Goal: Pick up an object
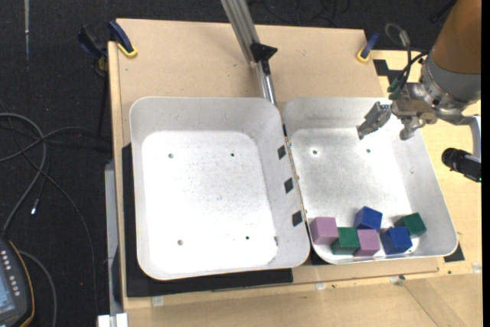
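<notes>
Several small blocks lie huddled along the near edge of the right bin (429, 165): a purple block (324, 229), a green block (347, 240), a blue block (368, 217), a second purple block (368, 242), a second blue block (396, 240) and a second green block (414, 223). My gripper (390, 124) hangs over the far right part of that bin, well behind the blocks. It is open, with nothing between its two fingers (373, 121).
The left bin (138, 165) stands beside the right one on a wooden bench. A slanted metal pole (233, 0) comes down to the gap between the bins at the back. Clamps sit at the bench's far corners.
</notes>
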### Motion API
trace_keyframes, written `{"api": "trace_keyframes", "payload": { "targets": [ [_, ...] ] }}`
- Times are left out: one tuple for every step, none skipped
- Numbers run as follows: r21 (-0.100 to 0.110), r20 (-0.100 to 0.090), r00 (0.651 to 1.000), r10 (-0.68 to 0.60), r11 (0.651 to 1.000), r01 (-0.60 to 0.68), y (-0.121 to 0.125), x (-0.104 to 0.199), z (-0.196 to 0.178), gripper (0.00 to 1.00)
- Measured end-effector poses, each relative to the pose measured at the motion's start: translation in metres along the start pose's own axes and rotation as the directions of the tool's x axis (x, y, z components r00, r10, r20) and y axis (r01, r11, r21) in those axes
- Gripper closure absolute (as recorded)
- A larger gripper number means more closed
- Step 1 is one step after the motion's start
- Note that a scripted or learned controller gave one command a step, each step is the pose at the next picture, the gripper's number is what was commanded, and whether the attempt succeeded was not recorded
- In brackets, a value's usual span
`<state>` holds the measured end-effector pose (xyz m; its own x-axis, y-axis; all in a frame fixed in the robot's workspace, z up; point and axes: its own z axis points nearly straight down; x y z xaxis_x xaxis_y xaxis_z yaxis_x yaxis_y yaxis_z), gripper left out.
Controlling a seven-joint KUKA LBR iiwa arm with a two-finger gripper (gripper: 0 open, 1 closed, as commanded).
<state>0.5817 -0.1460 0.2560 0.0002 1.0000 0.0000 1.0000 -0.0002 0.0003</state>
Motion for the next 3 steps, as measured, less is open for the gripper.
{"api": "trace_keyframes", "payload": {
  "targets": [
    [0.000, 0.001, 1.000, -0.004, 1.000, 0.004, 0.027, 0.002, 0.025, 0.00],
    [-0.006, 0.002, 1.000, -0.005, 1.000, 0.005, 0.043, 0.006, -0.014, 0.00],
    [-0.006, 0.002, 1.000, -0.005, 1.000, 0.005, 0.076, -0.004, -0.039, 0.00]
  ]
}}
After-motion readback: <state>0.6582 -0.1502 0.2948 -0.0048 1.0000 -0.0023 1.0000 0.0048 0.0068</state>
